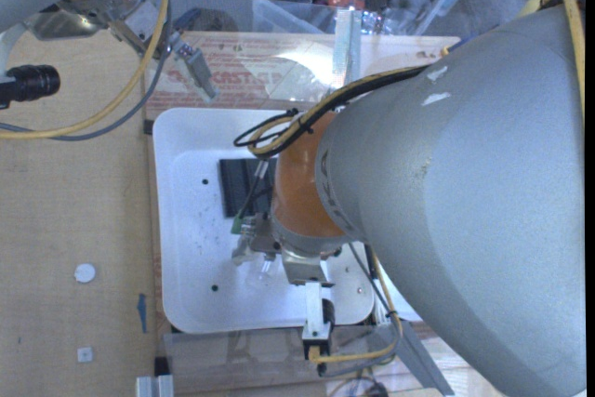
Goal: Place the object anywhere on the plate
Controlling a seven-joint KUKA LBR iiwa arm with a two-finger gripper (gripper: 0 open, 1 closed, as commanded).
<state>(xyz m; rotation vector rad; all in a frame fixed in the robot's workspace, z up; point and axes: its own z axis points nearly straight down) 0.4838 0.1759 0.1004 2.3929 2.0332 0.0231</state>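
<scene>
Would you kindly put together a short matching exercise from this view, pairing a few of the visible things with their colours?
Things:
1. bin
2. band above the arm's wrist
3. flat block lying in the bin
4. cable looping at the upper left

Colours:
A. black
B. yellow
C. white
D. orange

Pairs: 1-C, 2-D, 3-A, 4-B
</scene>
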